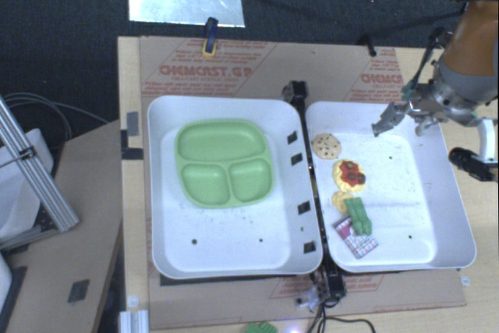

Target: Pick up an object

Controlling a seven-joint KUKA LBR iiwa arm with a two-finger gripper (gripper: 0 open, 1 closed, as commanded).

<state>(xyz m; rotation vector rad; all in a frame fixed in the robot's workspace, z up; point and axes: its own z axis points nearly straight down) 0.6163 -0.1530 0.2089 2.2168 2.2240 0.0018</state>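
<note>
Since the gripper [401, 119] hangs at upper right over the right bin [437, 199], it's prob. staging a descent. Fingers look spread w/ nothing between, tho blurry; cookie [326, 144] lies nearest.

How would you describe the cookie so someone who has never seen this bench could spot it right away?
Start at the right-hand white bin, the one without the green divided plate. A short column of small items runs down its left side beside the divider. The cookie is the topmost one: a flat, round, tan disc with dark specks, unlike the red-and-yellow piece and green item below it.
</note>
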